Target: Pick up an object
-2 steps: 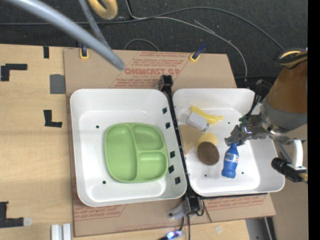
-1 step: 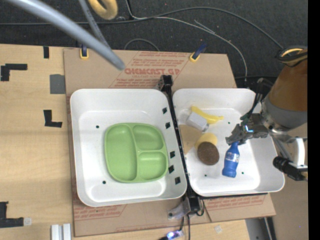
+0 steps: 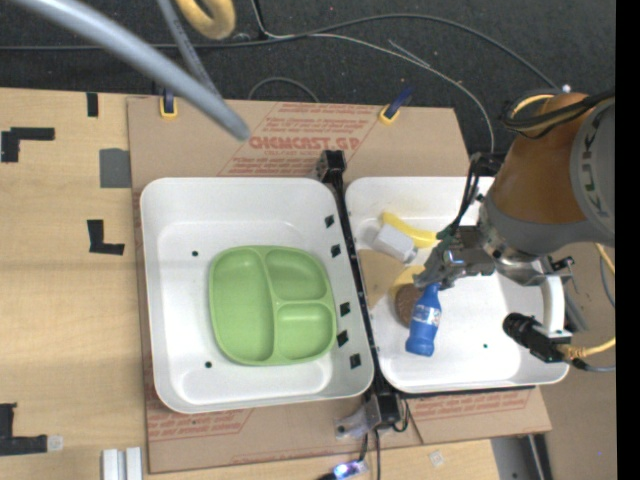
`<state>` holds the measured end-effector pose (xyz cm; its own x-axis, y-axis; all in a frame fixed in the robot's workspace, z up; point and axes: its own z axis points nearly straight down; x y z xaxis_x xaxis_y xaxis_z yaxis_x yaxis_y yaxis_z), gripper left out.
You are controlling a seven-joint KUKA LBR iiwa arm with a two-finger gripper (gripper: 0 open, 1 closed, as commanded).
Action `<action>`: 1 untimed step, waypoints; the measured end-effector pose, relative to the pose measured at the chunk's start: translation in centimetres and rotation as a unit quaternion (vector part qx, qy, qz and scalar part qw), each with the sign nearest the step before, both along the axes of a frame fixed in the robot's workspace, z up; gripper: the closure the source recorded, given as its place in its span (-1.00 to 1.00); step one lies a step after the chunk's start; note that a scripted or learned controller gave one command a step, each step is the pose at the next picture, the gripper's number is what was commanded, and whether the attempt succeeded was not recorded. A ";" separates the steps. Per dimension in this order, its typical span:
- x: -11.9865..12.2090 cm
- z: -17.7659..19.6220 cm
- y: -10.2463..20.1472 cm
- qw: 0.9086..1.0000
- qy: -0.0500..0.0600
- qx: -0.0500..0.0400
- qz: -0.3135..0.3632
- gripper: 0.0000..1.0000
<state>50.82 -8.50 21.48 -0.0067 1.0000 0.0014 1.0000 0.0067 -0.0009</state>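
A small blue plastic bottle [image 3: 424, 329] lies in the right white bin [image 3: 500, 363]. It is bright blue, with a pale label across its middle and a round bottom end that points down toward the near wall of the bin. It is tilted, with its top end up and to the right, where it meets the tool [image 3: 441, 273]. The tool is made of dark and silver metal parts and sits right over the top of the bottle. I cannot tell if the tool is spread apart or pinching the bottle, because the metal parts hide that spot.

Just left of the bottle is a round brown thing [image 3: 402, 304], partly hidden under it. Above that lies a yellow and white toy-like thing [image 3: 398, 236], near the far left corner of the same bin.

The big grey arm with an orange band [image 3: 545, 183] reaches in from the right and covers the far right part of this bin. A black cable [image 3: 465, 203] runs down beside it to the tool.

The left white bin [image 3: 165, 268] holds a light green plastic plate with three sections [image 3: 272, 303]. The plate lies flat in the middle of that bin, well apart from the bottle.

Both bins sit side by side on a brown cardboard sheet [image 3: 300, 138] on the wooden desk [image 3: 60, 298].
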 end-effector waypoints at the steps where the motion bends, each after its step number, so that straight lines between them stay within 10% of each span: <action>1: 1.5 0.5 6.1 1.000 0.000 0.000 -0.001 1.00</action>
